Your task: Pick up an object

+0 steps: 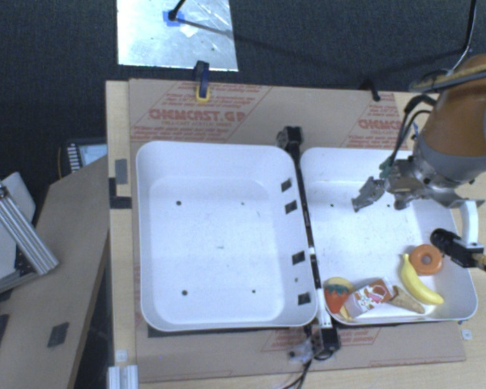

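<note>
White bins: we count two (219,156) (340,164). Lower right lie one banana (419,282), one orange ring (426,258), one packet (368,298); gripper (368,194) open, empty.

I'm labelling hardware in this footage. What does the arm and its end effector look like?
The arm is a rounded grey body with a broad orange band above the wrist, with dark cables running along it. The end effector is grey metal, angular, with slim fingers.
</note>
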